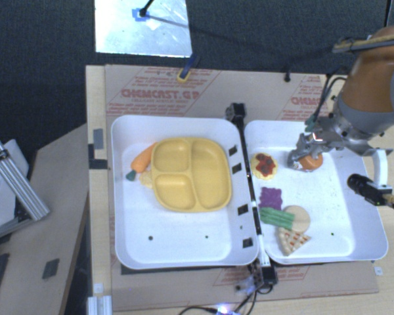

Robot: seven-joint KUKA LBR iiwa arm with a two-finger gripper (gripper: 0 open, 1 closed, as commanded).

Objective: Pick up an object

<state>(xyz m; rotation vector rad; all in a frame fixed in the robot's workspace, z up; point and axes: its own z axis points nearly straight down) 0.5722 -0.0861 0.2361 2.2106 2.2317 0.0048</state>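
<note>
My gripper (305,153) hangs low over the back of the right bin (335,241), coming in from the right. Directly at its tip lies a small orange round object (312,162), partly covered by the gripper; whether it is gripped cannot be made out. Elsewhere in this bin lie a red and yellow pizza-like piece (264,165), a purple piece (271,195), a green strip (276,216), a tan round disc (298,216) and a waffle-patterned wedge (293,242).
The left bin (138,241) holds a yellow divided plate (187,174) with an orange carrot (142,158) beside its left rim. A black divider with clips (245,176) runs between the bins. A black cylindrical part (366,189) juts over the right bin's right side.
</note>
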